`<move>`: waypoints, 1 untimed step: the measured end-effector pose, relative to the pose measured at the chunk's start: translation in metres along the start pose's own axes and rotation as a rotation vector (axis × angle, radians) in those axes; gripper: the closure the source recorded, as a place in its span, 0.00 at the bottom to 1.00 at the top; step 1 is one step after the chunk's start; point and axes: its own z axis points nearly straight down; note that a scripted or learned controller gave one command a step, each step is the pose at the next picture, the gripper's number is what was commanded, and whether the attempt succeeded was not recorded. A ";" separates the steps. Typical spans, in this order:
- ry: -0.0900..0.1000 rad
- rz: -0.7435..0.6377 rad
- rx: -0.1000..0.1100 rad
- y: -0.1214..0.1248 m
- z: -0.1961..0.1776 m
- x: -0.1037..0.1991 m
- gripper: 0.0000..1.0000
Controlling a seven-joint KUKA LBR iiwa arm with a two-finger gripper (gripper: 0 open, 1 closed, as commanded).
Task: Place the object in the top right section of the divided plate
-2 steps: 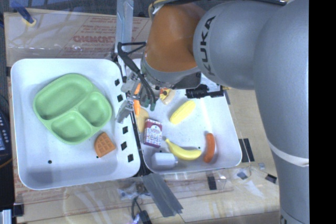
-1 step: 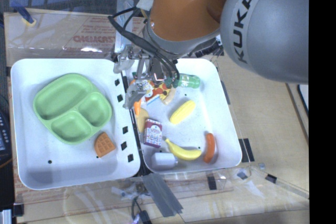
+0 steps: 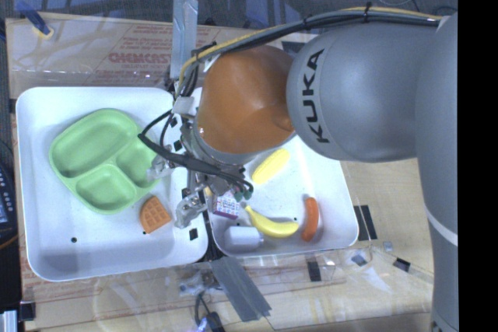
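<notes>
A green divided plate [image 3: 97, 152] lies in the left bin [image 3: 47, 245], with three sections that show nothing in them. An orange waffle-like piece [image 3: 156, 214] rests on the bin floor just below the plate's right side. My gripper [image 3: 191, 207] hangs under the orange wrist band, over the wall between the two bins and just right of the waffle piece. A small pink and white item [image 3: 226, 206] lies close to its right. The arm hides much of the right bin's upper half.
The right bin [image 3: 342, 225] holds a yellow banana [image 3: 272, 225], a second pale yellow piece [image 3: 270, 166], a red-orange sausage [image 3: 310, 218] and a white block [image 3: 243, 237]. Black cables [image 3: 159, 144] loop from the wrist over the plate's right edge.
</notes>
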 end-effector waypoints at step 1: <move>-0.007 0.255 0.002 -0.020 -0.126 -0.064 0.00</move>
